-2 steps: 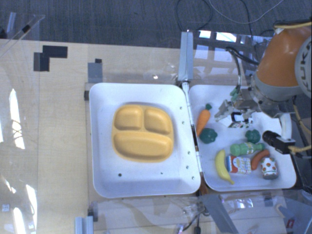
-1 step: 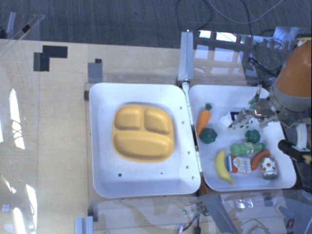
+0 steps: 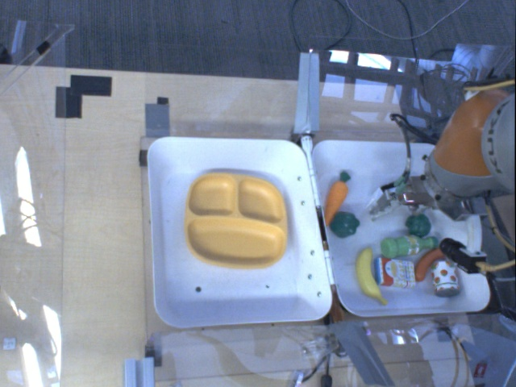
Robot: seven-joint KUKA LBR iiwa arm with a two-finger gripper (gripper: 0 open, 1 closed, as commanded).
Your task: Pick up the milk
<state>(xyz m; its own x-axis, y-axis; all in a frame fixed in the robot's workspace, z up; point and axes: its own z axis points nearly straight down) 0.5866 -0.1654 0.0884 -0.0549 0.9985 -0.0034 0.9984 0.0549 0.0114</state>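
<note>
You are watching the pincer [image 3: 389, 202], spread and holding nothing, hovering in the right bin [image 3: 359, 293] above the milk [image 3: 396, 271], apparently lining up a descent.

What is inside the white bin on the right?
In the right bin lie a carrot, broccoli, a banana, a milk carton, a green bottle and a spotted can. The arm covers the bin's far corner.

Pale wooden bench [image 3: 81, 240] (glossy) against dark carpet [image 3: 161, 14].
</note>
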